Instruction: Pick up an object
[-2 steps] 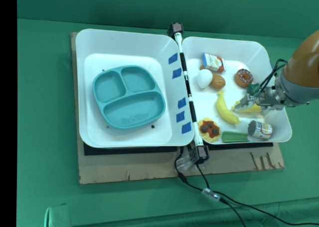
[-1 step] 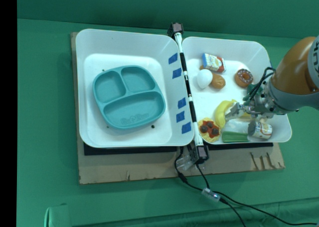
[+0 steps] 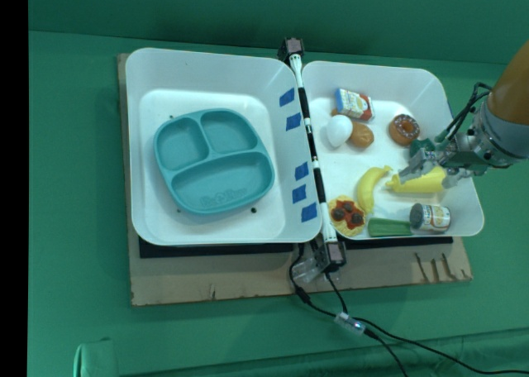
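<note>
Yellow plastic, a wedge-shaped toy cheese (image 3: 420, 183), lies at the right bin's (image 3: 376, 78) right side, just beside a curved yellow banana (image 3: 371, 186). The grey two-finger gripper (image 3: 423, 167) hovers directly over it, presumably lined up for a grasp; whether its claw is wide or narrow I cannot tell.

2 white bins (image 3: 140, 226), 1 teal divided plate (image 3: 214, 160) w/ 3 compartments, 5 blue tape pcs (image 3: 292, 121), & 1 ea. of: banana (image 3: 371, 186), egg (image 3: 339, 131), donut (image 3: 404, 129), can (image 3: 430, 217), cucumber (image 3: 389, 227), juice carton (image 3: 354, 104), brown bun (image 3: 361, 135), pizza slice (image 3: 348, 215), yellow wedge (image 3: 420, 183).
</note>
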`<state>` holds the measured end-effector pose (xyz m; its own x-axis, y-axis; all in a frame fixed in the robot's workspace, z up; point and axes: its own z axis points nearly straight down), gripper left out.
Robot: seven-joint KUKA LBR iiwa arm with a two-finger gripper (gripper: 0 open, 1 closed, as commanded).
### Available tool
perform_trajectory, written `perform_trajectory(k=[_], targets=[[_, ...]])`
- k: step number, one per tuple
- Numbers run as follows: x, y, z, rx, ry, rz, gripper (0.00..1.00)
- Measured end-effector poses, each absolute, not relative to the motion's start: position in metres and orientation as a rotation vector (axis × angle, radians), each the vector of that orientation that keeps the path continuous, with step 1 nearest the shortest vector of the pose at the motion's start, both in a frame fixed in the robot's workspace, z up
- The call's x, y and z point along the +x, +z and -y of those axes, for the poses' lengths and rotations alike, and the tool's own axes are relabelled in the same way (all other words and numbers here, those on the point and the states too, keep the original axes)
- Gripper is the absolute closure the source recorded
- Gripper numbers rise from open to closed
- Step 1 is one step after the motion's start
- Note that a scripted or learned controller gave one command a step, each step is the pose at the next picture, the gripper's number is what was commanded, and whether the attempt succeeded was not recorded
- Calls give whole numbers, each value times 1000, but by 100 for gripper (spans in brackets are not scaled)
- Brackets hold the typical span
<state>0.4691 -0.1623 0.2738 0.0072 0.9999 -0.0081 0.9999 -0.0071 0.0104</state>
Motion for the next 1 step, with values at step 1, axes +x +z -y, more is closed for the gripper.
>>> perform_trajectory(k=[1], targets=[[469, 190, 168, 2224, 3, -2204, 0]])
